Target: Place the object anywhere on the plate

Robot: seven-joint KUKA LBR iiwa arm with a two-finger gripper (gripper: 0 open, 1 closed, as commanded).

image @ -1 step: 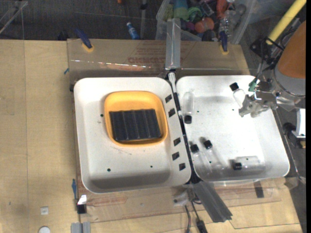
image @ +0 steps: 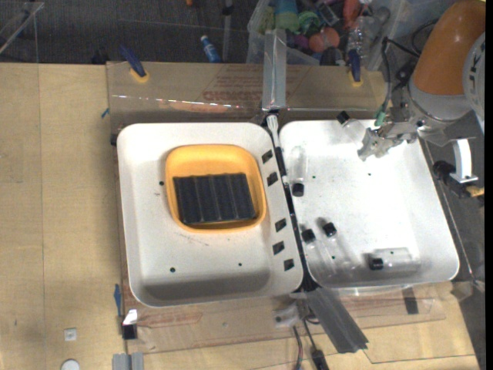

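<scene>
Up over the right bin [image: 431, 206], the tool [image: 375, 143] hangs; whether it is spread I cannot tell.

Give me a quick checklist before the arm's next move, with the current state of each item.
1. Plate in the left bin: ok, yellow rim showing.
2. Plate surface free: not ok, a dark ribbed block lies on it.
3. Gripper over the right bin: ok, near its far edge.
4. Fingers open or shut: cannot tell.
5. Something held: cannot tell, too small.
6. Small dark pieces in the right bin: ok, apart from the gripper.
</scene>
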